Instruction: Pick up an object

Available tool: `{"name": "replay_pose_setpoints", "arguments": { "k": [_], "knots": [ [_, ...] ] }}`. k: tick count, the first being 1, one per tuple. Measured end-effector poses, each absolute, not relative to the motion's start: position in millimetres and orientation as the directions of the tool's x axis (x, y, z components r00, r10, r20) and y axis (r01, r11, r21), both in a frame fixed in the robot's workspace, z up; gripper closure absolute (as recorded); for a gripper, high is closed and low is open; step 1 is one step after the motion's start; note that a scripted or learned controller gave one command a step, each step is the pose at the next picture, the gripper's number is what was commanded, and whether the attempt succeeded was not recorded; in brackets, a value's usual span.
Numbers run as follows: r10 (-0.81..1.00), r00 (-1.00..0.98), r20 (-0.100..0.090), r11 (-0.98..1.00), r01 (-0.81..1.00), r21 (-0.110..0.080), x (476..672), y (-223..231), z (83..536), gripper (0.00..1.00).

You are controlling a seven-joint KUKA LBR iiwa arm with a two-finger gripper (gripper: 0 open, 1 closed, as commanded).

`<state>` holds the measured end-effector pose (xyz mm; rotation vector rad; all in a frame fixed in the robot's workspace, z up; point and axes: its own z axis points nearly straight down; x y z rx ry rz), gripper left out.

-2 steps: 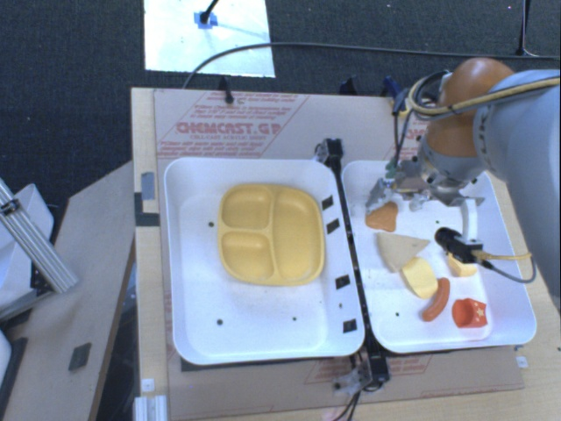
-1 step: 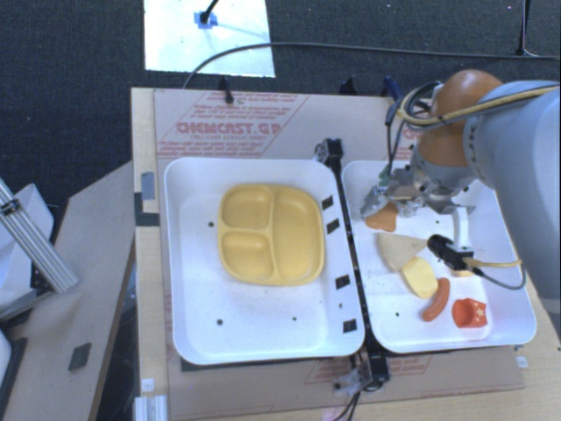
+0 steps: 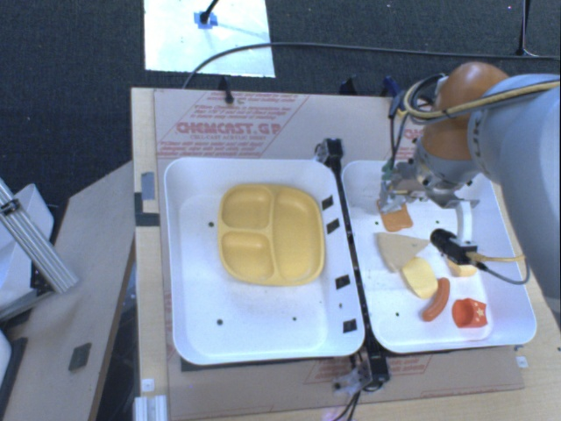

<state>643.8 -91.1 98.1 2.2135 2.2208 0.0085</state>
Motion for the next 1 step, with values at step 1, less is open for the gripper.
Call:
{"name": "replay_pose_setpoints", "arguments": {
  "k": [1],
  "knots": [
    [1.0, -0.005, -0.001, 0.005, 1.0, 0.008, 647.4, -88.9, 163.3, 1.0]
  ]
}}
